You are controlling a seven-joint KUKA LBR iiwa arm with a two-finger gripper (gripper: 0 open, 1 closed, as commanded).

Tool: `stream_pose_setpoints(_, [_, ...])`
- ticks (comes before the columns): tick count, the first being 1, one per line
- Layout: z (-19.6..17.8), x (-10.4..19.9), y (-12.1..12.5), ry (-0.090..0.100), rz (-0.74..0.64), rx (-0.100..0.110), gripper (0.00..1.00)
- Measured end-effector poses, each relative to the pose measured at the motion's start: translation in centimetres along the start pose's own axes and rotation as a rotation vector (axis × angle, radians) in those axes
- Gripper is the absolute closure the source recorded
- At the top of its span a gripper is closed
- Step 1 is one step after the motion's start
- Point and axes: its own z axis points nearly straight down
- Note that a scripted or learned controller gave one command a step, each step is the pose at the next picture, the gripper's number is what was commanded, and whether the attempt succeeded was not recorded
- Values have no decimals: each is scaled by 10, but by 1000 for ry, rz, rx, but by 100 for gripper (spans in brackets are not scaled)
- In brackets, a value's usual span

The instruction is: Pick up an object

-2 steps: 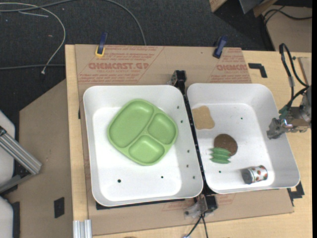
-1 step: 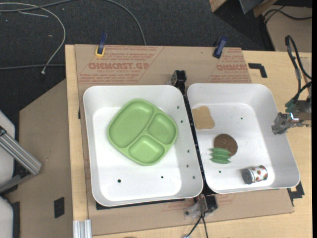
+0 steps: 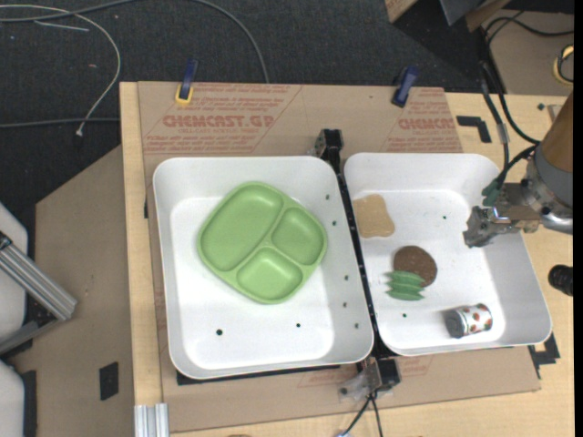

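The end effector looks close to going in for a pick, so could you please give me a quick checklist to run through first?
1. End effector inside the right bin: ok.
2. Nothing between its fingers: cannot tell.
3. Brown disc and green ridged piece apart: not ok, they touch.
4. Small can free of neighbours: ok, though near the bin's front wall.
5. Tan flat piece free of neighbours: ok.

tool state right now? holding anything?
Tool: over the right bin near its right wall, nothing seen held; open or closed cannot be told from this view.
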Motion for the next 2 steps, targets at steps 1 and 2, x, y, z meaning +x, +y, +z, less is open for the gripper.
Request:
stream_pose_setpoints(1, [15,56,5,0,-1,2,100])
stream_pose_setpoints(2, [23,114,21,-1,-1,-1,100])
